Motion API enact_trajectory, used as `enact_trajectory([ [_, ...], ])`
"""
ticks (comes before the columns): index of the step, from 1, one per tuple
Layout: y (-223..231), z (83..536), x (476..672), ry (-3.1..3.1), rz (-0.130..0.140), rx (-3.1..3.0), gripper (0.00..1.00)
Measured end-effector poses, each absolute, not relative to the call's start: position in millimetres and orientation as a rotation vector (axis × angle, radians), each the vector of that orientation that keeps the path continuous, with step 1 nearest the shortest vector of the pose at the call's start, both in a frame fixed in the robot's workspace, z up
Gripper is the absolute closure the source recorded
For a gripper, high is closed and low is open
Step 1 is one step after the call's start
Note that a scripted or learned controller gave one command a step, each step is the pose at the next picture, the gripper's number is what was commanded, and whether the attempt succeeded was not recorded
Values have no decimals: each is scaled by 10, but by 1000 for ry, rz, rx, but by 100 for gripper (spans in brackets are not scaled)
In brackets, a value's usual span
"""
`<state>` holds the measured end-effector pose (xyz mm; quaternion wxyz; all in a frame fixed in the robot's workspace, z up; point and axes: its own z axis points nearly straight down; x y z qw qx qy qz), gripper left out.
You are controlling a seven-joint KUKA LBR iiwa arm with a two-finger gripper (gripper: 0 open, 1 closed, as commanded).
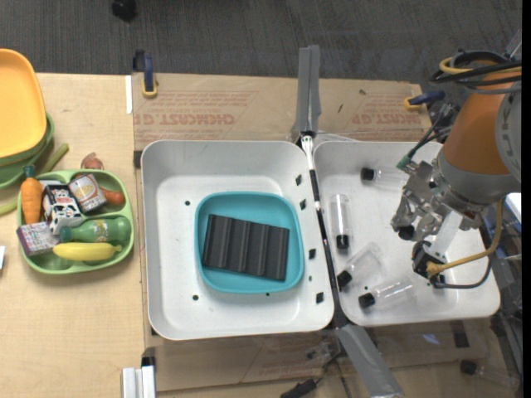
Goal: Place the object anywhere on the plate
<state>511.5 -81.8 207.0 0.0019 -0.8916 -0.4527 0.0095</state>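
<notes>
A teal plate (pixel 214 219) rests in the left white bin (pixel 166 247). A black ribbed rectangular object (pixel 246 245) lies flat on the plate, filling most of its middle. My gripper (pixel 409 222) hangs over the right side of the right bin (pixel 465 305), well away from the plate. Several clear tubes with black caps lie in the right bin: one upright-lying tube (pixel 338 215) near the left wall, one tube (pixel 387 292) at the front, and a small vial (pixel 370 173) at the back. Nothing shows between the gripper's tips.
Another clear tube (pixel 359 267) lies left of the gripper. On the bench at far left stand a green tray (pixel 120 251) of toy food and stacked yellow and green plates (pixel 18 106). A metal divider (pixel 309 98) runs between the bins.
</notes>
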Motion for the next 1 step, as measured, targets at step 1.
enact_trajectory([
  [1, -818, 2071, 5116, -1420, 29, -2798, 0],
])
